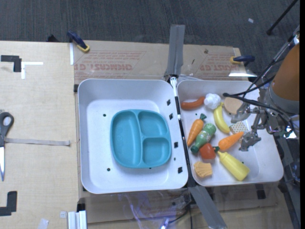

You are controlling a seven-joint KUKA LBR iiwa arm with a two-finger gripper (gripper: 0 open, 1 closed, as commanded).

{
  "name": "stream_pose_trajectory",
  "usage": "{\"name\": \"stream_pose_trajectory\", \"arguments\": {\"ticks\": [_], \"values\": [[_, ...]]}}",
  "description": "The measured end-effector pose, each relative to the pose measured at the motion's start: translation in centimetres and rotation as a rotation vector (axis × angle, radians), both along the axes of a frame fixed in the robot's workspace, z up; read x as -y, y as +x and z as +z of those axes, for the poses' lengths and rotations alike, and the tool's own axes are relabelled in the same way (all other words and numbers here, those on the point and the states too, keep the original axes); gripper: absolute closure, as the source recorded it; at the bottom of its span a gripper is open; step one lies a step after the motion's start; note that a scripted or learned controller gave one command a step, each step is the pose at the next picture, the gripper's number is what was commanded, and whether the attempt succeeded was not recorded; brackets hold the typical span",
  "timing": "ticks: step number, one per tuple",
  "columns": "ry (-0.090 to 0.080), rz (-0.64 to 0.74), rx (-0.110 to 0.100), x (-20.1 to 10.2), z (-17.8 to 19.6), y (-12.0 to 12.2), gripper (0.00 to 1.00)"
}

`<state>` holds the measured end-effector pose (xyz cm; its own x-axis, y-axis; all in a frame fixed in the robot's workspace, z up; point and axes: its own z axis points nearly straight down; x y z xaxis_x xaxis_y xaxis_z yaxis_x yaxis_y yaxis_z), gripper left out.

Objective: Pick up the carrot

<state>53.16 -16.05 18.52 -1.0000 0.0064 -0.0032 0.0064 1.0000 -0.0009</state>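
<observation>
A pair of scissors (5, 128) is seen at the far left of the desk (38, 109). Two white bins are set side by side. In the left bin (90, 128), a teal divided plate (141, 138) is laid flat. In the right bin (267, 173), toy foods are clustered: a carrot (195, 130) is seen near the bin's left wall, touching a green vegetable (203, 135) on its right. A red sausage (192, 104), a banana (220, 120), a tomato (207, 150) and a yellow squash (233, 165) are also seen. A second orange carrot (231, 140) is placed just beside the gripper (249, 142), which is lowered into the bin's right side; whether its fingers are apart or together cannot be told.
</observation>
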Motion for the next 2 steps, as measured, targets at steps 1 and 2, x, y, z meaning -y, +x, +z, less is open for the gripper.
{"name": "stream_pose_trajectory", "arguments": {"ticks": [1, 2], "values": [[0.0, -0.066, 0.0, 1.51, -9.27, -0.33, 0.0], [-0.001, -0.061, 0.005, 1.39, -8.28, -0.09, 1.0]]}}
